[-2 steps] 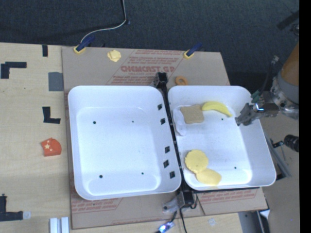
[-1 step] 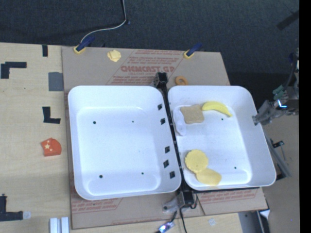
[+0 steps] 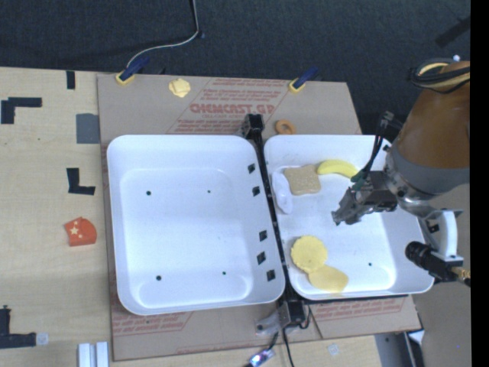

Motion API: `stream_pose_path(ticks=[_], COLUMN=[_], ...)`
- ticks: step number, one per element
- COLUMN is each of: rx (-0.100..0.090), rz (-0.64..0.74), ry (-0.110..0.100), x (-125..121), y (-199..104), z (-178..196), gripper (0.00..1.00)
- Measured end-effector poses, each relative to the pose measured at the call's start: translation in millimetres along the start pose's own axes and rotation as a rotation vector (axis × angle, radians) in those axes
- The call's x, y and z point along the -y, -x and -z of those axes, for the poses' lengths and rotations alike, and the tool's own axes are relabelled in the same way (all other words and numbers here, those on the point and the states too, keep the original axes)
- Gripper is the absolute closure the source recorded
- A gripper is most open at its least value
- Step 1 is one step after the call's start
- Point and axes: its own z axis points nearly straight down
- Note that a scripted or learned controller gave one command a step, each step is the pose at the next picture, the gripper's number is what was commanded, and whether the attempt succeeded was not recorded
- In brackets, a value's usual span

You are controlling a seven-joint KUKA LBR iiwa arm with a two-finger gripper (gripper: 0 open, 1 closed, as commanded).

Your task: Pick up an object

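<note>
The right bin (image 3: 382, 277) holds a tan bread slice (image 3: 303, 180) near its upper left, a yellow banana (image 3: 337, 167) at its top middle, and two yellow round pieces (image 3: 309, 252) (image 3: 328, 279) near its lower left. A small clear white object (image 3: 282, 198) lies beside the bread. My gripper (image 3: 345, 212) hangs over the middle of the right bin, right of the bread and below the banana, apart from all of them. Nothing shows between its dark fingers.
The left bin (image 3: 122, 167) sits beside the right one, joined by a black clip strip (image 3: 262, 205). Outside the bins lie a yellow lump (image 3: 179, 88), a small orange ring (image 3: 284, 127) and a red piece (image 3: 81, 232) on the bench.
</note>
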Motion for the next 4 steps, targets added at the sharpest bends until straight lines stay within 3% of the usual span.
stream_pose_path(ticks=[1, 2, 3, 4], rx=[0.002, 0.004, 0.003, 0.004], rz=[0.000, 0.003, 0.000, -0.006], ry=[0.002, 0.020, 0.005, 0.021], x=[-40, -176, -147, -153], y=[-66, -146, -210, -180], z=[-79, -68, -108, 1], gripper=[1.00, 1.00, 1.00, 1.00])
